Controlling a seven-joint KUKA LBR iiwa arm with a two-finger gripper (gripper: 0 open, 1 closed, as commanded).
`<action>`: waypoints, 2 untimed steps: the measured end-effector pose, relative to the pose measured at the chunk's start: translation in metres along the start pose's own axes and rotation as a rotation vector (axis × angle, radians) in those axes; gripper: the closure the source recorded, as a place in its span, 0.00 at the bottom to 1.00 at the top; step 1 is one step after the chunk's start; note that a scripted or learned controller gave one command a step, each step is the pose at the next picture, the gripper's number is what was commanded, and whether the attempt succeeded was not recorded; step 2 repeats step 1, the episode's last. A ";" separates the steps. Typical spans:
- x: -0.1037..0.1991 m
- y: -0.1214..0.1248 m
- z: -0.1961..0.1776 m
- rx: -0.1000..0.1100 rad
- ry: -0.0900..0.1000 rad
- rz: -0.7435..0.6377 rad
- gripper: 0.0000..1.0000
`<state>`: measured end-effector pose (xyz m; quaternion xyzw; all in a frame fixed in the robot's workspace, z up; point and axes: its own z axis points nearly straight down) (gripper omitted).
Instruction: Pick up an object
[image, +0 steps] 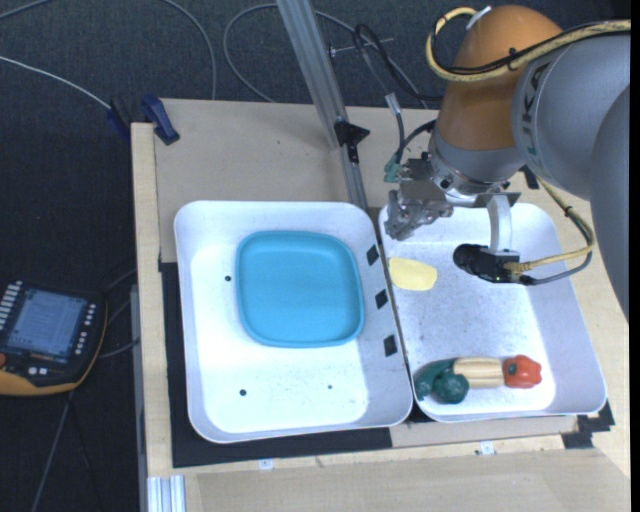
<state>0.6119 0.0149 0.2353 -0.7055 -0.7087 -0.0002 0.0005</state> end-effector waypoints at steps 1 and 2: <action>0.054 0.012 -0.010 -0.002 0.000 -0.001 1.00; 0.054 0.012 -0.010 -0.002 0.000 -0.001 1.00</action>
